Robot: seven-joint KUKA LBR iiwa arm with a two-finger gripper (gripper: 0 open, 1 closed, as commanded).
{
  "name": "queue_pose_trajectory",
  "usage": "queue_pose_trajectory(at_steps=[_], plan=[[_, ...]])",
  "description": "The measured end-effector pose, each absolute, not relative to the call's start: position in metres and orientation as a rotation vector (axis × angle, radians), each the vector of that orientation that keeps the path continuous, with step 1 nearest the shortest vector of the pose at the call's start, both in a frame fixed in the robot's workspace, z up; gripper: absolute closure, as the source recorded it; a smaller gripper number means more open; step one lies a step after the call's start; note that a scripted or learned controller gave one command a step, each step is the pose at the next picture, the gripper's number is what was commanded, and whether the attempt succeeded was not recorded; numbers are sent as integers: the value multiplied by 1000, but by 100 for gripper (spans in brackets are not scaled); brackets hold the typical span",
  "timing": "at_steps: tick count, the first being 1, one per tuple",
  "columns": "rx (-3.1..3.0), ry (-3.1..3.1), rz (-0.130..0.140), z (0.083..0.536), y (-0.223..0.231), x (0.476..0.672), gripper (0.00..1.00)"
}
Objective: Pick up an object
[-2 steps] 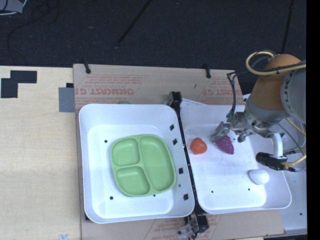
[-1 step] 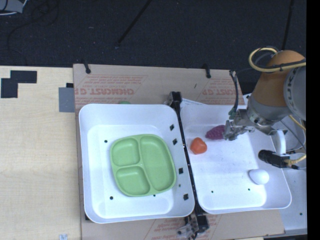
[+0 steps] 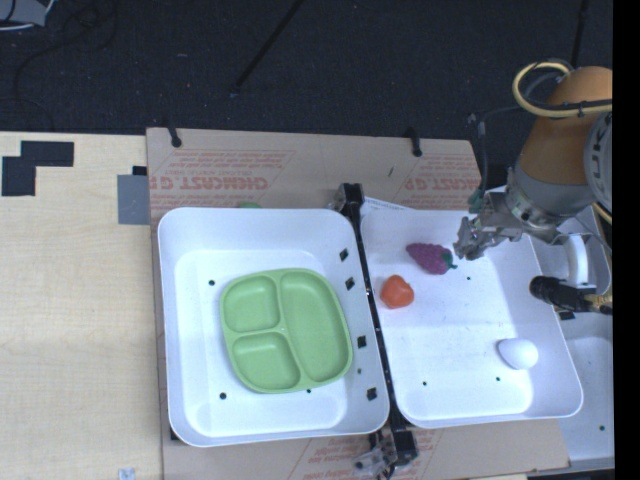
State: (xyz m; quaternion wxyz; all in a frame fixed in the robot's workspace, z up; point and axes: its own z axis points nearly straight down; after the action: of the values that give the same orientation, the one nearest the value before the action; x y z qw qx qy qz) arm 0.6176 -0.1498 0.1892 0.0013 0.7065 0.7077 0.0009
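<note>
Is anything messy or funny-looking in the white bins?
Nothing stands out. The green divided plate sits slightly turned in the left bin. In the right bin, the purple toy, orange toy and white egg-shaped thing lie apart, unspilled.

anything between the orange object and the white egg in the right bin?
No. In the camera view, bare white bin floor separates the orange object from the white egg.

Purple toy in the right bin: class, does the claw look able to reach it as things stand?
Probably yes. The claw hangs just right of the purple toy, nothing lies between them, and the orange ball sits apart.
</note>
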Motion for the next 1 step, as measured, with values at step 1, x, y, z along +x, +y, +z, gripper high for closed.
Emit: queue_pose_trajectory(at_steps=[1], plan=[[2220,2220,1,238,-159,619,100]])
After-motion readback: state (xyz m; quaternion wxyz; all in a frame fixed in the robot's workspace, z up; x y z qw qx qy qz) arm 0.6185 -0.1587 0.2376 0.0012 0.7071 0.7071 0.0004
